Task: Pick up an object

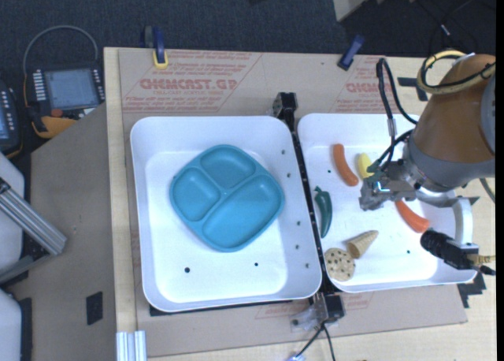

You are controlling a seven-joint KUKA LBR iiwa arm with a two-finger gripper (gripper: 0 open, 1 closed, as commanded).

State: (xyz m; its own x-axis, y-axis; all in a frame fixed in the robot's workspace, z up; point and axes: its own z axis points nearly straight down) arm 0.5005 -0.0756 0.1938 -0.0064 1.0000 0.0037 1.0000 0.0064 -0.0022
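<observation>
While the pincer (375,192) hovers, a carrot (411,214) lies beside it

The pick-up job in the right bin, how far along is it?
Done so far: the gripper is low over the right bin, among the hot dog, yellow piece and carrot. In hand: nothing visibly held. Left: grasping and lifting one; cone, cookie and pepper lie untouched.
</observation>
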